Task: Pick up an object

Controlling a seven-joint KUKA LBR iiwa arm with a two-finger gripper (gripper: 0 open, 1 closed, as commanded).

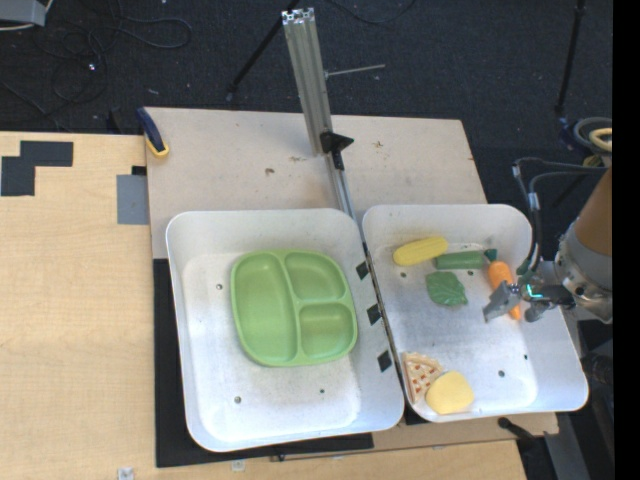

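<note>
Partly arm-hidden tool (512, 306), carrot (500, 278)

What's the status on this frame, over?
End effector low over right bin, beside orange carrot; grip unclear. Nothing seen held. Green leaf, yellow corn close by.

A dark carpeted floor (430, 28) lies along the far side, with black cables (120, 38) looped across it at the left. On it rests a pale wooden board (250, 158), scuffed in spots. A silver metal post (310, 78) rises at a slant from the board's middle. At the left stands a light wooden table (70, 318) with a few dark and grey squares near its far edge. A small blue and yellow tool (153, 133) lies at the board's far left corner. The light is even and soft.
</note>
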